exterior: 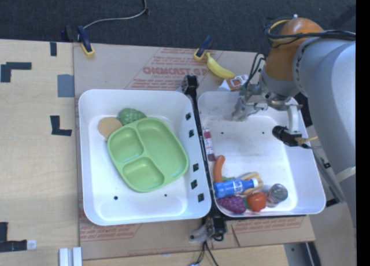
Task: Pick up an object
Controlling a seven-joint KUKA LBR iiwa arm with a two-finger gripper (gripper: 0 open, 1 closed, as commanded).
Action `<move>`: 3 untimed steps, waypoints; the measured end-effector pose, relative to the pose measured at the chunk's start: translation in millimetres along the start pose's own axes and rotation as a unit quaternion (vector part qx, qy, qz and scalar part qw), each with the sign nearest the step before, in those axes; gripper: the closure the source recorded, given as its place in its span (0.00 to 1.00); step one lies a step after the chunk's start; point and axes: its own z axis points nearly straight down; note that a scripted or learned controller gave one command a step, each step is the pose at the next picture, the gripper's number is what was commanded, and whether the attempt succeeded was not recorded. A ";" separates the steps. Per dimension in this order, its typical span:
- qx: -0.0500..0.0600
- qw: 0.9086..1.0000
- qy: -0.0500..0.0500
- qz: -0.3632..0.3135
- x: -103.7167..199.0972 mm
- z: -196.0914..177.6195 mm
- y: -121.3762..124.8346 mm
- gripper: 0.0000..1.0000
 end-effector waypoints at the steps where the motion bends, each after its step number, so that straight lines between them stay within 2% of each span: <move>1: 0.002 1.000 0.002 -0.001 79.2 -88.9 -67.4 1.00; 2: 0.003 1.000 0.002 -0.001 78.6 -88.2 -67.9 0.00; 3: 0.003 1.000 0.002 -0.001 111.1 -88.0 -27.8 0.00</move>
